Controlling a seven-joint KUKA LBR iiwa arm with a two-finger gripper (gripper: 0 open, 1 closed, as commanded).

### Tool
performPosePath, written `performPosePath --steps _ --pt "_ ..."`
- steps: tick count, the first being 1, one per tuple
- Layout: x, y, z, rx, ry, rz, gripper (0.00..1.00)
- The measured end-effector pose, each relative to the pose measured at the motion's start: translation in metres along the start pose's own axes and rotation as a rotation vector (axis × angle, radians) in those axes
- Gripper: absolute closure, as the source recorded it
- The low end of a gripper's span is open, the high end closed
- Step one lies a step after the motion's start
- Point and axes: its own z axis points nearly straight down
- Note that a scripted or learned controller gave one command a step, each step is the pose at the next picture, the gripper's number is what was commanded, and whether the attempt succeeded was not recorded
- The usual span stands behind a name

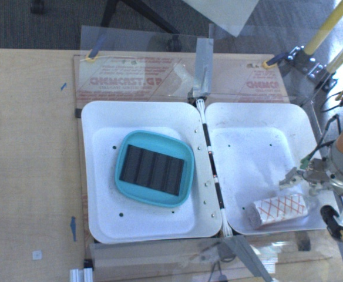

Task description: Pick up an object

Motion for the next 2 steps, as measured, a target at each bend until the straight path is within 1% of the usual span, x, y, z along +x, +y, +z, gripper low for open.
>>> performPosePath --steps 1,2 --pt "0.003 -0.005 -0.025 -0.001 -0.013 0.314 0.00" --pt "0.030 -0.011 -0.037 0.004 -0.010 -0.263 0.00"
